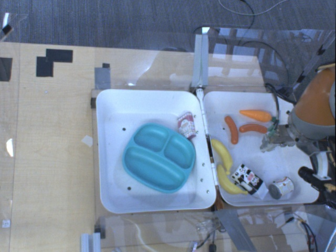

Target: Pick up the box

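Observation:
The box (247, 178) is small, black and white with a red patch. It lies tilted at the front of the right bin (294, 101), touching the yellow bananas (224, 164). My gripper (273, 138) hangs over the right side of that bin, up and to the right of the box and apart from it. It is just below the right-hand sausage (254, 128), and nothing shows in it. The grey arm with its orange band (316, 101) reaches in from the right.
An orange carrot (255, 115) and a second sausage (231, 129) lie at the back of the right bin. A silver can (281, 188) rests right of the box. The left bin (113, 140) holds a blue divided plate (159, 157) and a small red packet (187, 125).

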Motion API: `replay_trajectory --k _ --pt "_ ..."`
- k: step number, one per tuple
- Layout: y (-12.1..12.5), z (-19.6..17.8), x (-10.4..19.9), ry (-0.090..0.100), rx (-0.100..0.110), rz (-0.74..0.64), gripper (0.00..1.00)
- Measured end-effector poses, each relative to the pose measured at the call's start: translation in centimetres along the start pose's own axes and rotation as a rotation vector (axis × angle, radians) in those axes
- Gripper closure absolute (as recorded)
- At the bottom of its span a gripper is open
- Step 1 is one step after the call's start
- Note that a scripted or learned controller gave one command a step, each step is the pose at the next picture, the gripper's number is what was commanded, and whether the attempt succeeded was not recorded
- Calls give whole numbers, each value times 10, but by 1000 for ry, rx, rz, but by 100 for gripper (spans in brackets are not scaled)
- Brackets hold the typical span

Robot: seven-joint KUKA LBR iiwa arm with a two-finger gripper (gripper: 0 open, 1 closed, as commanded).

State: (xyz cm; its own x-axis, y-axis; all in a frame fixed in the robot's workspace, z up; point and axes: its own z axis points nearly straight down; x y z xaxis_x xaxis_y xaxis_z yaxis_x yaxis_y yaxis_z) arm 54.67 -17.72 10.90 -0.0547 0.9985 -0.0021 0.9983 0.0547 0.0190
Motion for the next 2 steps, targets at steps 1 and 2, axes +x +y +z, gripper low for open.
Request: replay_trajectory --k 1,2 --pt "-41 -102 -27 -1 14 28 100" --pt "-39 -112 -27 -2 12 23 100"
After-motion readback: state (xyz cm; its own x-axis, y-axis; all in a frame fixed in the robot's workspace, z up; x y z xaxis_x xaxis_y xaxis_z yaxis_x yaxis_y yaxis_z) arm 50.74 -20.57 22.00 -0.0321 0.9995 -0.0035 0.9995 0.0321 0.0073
